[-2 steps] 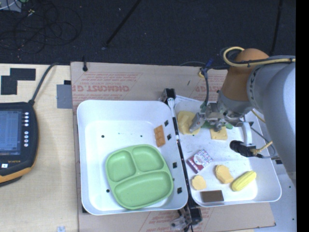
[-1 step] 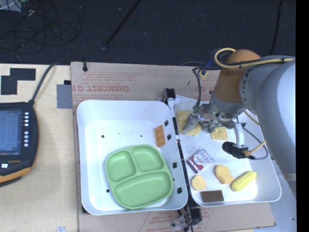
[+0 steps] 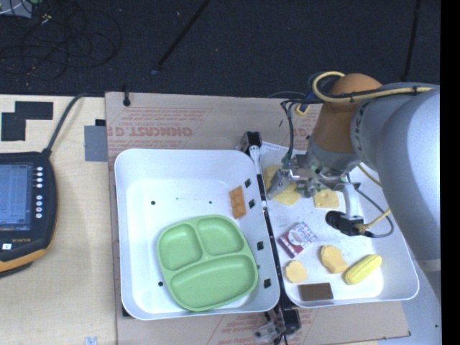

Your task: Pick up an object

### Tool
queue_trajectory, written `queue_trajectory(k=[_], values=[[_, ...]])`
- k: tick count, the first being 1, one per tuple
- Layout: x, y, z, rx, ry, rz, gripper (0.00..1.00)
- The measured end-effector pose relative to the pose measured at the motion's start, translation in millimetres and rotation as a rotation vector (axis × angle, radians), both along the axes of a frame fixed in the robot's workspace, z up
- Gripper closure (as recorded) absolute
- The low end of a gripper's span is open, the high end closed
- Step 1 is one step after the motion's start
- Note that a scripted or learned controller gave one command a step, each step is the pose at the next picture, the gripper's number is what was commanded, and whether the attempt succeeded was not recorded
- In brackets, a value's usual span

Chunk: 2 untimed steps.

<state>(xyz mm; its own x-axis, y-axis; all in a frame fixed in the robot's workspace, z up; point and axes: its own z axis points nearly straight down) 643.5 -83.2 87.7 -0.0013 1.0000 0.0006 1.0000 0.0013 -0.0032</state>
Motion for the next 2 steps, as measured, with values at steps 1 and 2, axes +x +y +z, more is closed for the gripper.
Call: queue_trajectory(k=[1,2], values=[[0.0,-5.4,-0.1,-0.001,0.0,-0.002,0.0],[-0.2,1.4,-0.3,0.0,0.0,0.0,0.0]])
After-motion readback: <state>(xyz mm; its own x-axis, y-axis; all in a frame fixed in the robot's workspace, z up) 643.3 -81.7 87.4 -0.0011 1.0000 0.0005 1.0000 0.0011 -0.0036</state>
